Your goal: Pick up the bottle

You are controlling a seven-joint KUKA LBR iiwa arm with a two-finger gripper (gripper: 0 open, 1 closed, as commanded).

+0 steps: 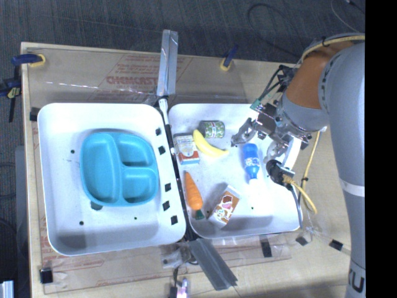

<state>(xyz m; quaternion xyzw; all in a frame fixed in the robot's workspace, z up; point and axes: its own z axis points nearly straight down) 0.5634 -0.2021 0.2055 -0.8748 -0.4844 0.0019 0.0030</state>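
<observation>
Dark carpet surrounds a pale wooden bench (93, 67) carrying two shallow white bins side by side. From the overhead camera, the right bin (186, 113) holds the clutter, and the blue bottle (251, 161) serves as the landmark: it lies on its side toward that bin's right half. Left of the bottle sit a banana (209, 146) and, just beyond, a green can (213, 129); farther left a red-and-white packet (186, 149); below-left a carrot (194, 195) and a small carton (226, 206). The left bin (49, 185) holds a blue divided tray (121, 167).

The gripper (268, 143) hangs directly over the bottle, apparently straddling it, but whether the jaws are spread or closed I cannot tell, and no grasp is visible.

Risk, as I judge it: the round bottle could roll or squirt sideways under an off-centre pinch.

Wrist hardware and cables hide the bottle's upper end.
</observation>
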